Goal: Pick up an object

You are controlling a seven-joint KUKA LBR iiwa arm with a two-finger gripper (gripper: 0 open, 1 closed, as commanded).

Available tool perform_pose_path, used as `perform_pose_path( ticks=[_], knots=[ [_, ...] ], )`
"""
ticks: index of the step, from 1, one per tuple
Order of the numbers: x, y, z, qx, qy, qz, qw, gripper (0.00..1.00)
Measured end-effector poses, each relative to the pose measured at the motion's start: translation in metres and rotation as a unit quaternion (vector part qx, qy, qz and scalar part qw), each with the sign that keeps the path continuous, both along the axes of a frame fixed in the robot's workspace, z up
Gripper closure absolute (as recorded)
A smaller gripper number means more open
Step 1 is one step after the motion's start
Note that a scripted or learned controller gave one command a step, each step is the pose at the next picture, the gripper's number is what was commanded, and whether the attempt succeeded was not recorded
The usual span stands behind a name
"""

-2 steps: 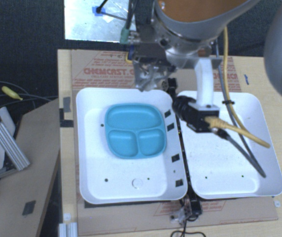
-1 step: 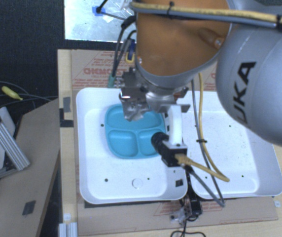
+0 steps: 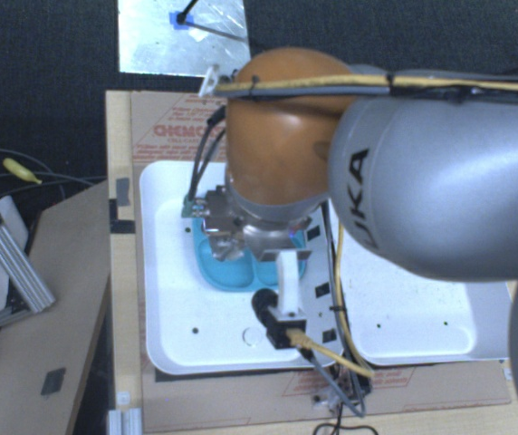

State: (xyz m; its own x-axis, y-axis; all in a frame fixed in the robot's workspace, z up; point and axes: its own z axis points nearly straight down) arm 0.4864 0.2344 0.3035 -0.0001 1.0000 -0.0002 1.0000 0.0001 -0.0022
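Blue object (image 3: 225, 270) | left bin (image 3: 164, 270) | under arm's wrist (image 3: 259, 220)

Pretty chunky arm (image 3: 440, 179): smooth grey shell with black KUKA lettering, then a glossy orange band (image 3: 282, 125) above a silver metal wrist. A yellow cable (image 3: 377, 82) runs along the top and another trails down beside black connectors.
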Motion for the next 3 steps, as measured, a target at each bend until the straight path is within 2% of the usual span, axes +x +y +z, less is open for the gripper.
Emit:
perform_pose_path(
  ticks=[1,2,3],
  knots=[
    [0.013,0.0,0.112,0.0026,-0.006,0.002,1.0,1.0],
    [0.013,0.0,0.117,0.0016,-0.003,0.003,1.0,1.0],
    [0.059,-0.024,0.238,0.0023,-0.008,-0.001,1.0,1.0]
  ],
)
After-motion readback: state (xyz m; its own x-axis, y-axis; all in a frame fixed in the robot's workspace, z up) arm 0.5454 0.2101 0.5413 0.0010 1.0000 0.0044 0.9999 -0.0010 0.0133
